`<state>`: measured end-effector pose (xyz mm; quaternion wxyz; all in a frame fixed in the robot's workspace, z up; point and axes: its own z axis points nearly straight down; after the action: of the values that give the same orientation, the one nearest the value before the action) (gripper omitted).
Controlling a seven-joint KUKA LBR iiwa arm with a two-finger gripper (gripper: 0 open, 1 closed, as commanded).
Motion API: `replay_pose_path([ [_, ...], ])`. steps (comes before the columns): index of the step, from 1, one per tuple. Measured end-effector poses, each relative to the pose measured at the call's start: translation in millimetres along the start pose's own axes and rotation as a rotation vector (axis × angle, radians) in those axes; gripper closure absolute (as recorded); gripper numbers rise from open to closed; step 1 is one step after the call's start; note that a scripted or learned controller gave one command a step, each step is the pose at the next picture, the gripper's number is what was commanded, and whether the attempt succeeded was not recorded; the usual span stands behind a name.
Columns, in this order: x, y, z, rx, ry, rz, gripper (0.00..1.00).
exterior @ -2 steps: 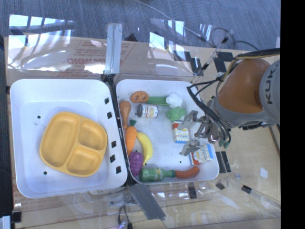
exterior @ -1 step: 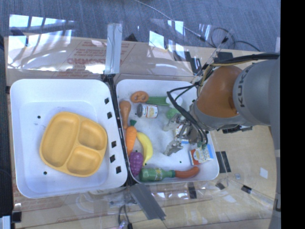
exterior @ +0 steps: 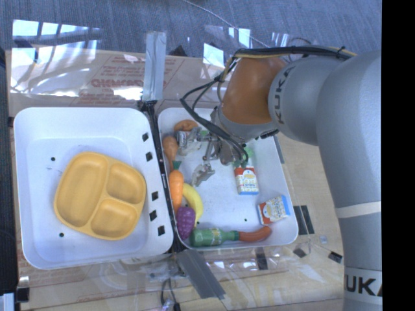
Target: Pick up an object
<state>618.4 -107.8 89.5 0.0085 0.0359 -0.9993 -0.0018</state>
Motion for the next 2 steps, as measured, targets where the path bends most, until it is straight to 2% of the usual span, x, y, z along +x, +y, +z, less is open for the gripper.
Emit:
replay_pose_path([
  [1,13,-31,-59,0.006,-0.024,0.045,0.0],
  [2,34,-102,-2,0.005,-0.016,-0.074,0.0],
])
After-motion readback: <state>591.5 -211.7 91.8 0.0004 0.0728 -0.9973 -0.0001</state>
